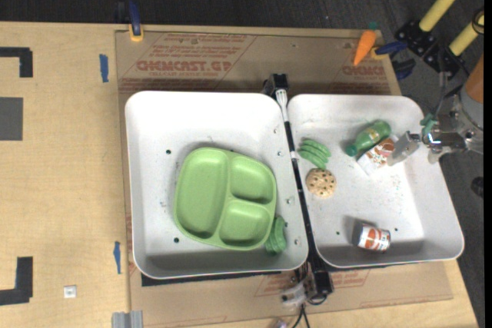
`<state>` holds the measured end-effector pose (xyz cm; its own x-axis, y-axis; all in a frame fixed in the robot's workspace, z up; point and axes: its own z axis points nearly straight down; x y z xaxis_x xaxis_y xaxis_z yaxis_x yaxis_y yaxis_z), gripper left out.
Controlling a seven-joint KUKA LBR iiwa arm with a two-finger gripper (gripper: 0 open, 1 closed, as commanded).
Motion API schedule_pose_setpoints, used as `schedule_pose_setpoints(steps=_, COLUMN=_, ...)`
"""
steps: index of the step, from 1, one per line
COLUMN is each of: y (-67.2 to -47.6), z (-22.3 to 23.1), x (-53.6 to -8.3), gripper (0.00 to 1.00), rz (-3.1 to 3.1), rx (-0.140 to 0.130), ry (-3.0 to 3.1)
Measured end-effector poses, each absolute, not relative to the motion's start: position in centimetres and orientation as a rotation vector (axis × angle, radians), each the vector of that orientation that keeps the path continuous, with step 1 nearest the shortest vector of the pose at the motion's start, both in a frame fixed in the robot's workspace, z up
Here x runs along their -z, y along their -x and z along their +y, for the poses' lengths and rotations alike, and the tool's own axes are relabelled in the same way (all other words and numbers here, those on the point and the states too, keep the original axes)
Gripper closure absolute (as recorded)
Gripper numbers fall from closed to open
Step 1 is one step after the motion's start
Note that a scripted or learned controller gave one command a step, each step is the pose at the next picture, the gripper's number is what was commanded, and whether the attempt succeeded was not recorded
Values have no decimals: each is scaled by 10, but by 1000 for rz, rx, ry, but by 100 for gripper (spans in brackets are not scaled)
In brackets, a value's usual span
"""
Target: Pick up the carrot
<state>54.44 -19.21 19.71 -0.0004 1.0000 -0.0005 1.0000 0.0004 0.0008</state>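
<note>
The carrot [364,47] lies on the cardboard just beyond the right bin [430,242], outside it. Inside that bin sit a green bottle [367,137], a cookie [320,182] and a red can [373,238]. The gripper [430,136] hovers at the bin's right rim, well apart from the carrot.

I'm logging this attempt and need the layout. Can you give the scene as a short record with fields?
carrot: outside both bins, on the cardboard behind the right bin, near its back rim
gripper: at the right bin's right rim, apart from the carrot
left bin: holds a green divided plate
right bin: holds a cookie, a green bottle, a red-and-white can, a green leafy item
task status: carrot not picked up
</note>
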Motion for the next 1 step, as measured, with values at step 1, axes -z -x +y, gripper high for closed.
schedule_pose_setpoints(steps=1, y=-487, z=-224, x=-226, gripper=0, rz=2537, rx=0, ry=-1854)
